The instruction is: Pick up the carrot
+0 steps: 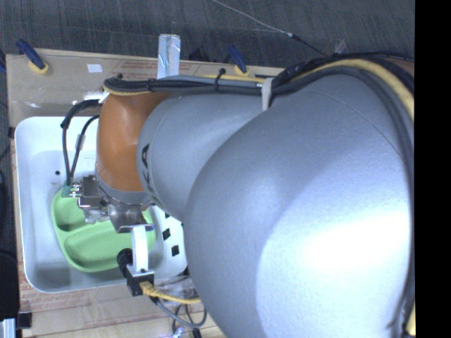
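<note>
The big grey arm covers most of the camera view, its orange band (123, 143) hanging over the left bin (32, 189). The wrist and gripper (106, 210) reach down above a green divided plate (88, 248) that lies in that bin. The arm hides the fingertips, and I see no carrot in the uncovered part of the bin.
The left bin's white floor shows at its left and front sides around the green plate. Blue clamps (32, 56) and a silver post (169, 53) stand along the bench's back edge. The arm hides the right bin.
</note>
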`<act>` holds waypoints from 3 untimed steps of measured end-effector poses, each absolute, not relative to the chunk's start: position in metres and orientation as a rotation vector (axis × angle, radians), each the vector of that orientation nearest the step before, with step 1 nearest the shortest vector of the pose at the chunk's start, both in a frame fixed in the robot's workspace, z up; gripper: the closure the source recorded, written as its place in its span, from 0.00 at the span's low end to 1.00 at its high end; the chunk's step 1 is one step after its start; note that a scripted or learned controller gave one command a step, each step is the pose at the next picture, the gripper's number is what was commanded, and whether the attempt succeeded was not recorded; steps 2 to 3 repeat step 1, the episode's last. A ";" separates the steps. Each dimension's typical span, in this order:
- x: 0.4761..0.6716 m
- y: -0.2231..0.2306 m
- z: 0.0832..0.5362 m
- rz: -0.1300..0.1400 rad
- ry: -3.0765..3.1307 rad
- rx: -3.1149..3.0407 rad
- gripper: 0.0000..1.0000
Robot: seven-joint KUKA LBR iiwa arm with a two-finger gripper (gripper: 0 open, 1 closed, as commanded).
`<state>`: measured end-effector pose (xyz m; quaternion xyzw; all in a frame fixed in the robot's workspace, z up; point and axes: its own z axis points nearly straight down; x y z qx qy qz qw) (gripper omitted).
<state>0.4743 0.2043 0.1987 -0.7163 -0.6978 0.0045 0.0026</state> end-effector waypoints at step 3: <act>0.474 0.205 0.207 0.020 -2.198 -2.235 1.00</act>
